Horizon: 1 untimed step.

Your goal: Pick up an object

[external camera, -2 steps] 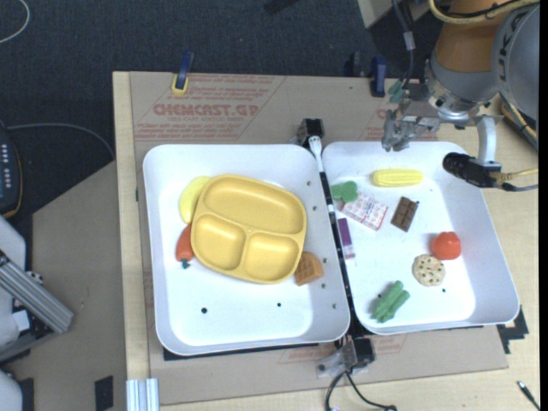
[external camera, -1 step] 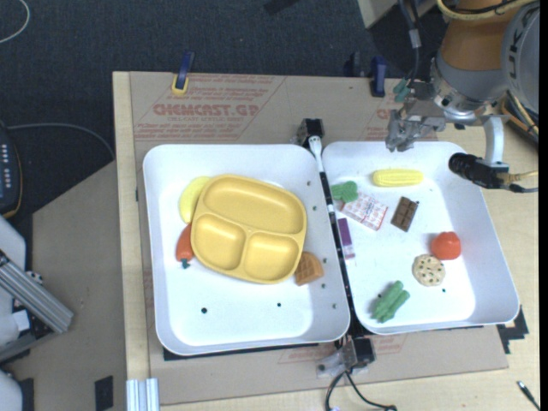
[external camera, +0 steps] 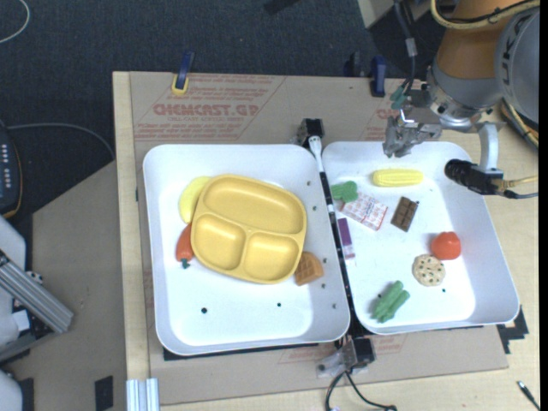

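Claw [external camera: 401, 144] hovering over right bin [external camera: 488, 255] far edge; grip state impossible to tell. Brown cardboard-covered tabletop [external camera: 128, 144], printed "CHEMCAST GP" in red, over dark carpet [external camera: 128, 15]. Toy corn cob [external camera: 397, 177] lying just near of claw, long axis left-right. Left bin [external camera: 163, 229] carrying yellow divided tray [external camera: 248, 228].

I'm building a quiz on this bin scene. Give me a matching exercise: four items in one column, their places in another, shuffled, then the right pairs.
Items:
1. corn cob
2. tomato
3. yellow tray
4. green beans

Places:
A. left bin
B. right bin, near front edge
C. right bin, far end, just below the claw
D. right bin, right side, above the cookie

Pairs: 1-C, 2-D, 3-A, 4-B
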Available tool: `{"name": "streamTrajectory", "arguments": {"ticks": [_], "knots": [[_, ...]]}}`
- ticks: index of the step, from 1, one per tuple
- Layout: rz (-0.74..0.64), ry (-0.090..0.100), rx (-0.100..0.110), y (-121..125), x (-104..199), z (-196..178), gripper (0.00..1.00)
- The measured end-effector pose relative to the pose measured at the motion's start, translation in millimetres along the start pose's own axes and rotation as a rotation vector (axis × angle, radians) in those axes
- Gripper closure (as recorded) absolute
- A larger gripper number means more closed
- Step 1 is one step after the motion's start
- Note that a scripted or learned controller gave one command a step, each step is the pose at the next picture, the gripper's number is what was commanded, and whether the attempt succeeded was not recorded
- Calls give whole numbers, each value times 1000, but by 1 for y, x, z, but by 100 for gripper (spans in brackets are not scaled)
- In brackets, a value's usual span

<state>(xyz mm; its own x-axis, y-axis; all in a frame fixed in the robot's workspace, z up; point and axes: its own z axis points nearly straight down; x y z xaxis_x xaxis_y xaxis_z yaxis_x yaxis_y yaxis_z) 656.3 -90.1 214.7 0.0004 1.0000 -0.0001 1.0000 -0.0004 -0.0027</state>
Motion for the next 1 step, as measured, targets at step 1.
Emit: {"name": "streamTrajectory", "arguments": {"ticks": [1], "knots": [[0,-1,-3,1,-3,-1,100]]}}
